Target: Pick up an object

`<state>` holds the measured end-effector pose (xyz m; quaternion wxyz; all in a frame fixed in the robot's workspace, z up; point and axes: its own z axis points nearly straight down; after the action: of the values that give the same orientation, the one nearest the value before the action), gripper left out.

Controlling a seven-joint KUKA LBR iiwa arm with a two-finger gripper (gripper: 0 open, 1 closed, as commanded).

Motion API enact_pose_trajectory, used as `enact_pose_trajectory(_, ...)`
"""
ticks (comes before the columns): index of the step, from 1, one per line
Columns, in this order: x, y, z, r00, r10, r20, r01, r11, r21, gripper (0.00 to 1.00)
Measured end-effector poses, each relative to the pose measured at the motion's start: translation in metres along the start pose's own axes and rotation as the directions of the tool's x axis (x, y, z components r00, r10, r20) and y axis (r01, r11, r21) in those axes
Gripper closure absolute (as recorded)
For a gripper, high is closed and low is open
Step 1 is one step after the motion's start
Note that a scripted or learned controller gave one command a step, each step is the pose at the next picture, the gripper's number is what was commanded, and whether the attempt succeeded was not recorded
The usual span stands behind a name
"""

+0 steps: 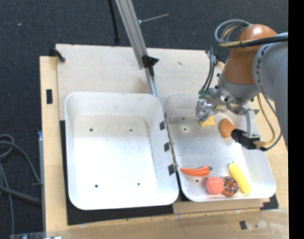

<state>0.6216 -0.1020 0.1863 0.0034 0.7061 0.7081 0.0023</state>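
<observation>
Hovering over the right bin [189, 148], my gripper [205, 114] is touching a yellow block [208, 122]; I cannot tell how it is set.

End effector [205, 112] over yellow block [208, 122]

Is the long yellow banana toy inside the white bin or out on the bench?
Inside: the long yellow banana toy lies within the right white bin's rim.

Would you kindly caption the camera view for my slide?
KUKA arm's gripper over a yellow block in the right bin, near toy foods.
</observation>
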Motion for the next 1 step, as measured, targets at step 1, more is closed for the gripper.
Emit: enact_pose_trajectory(1,-0.0018,0.0015,-0.0369,1.000,0.001,0.000,-0.001,1.000,0.003,1.00)
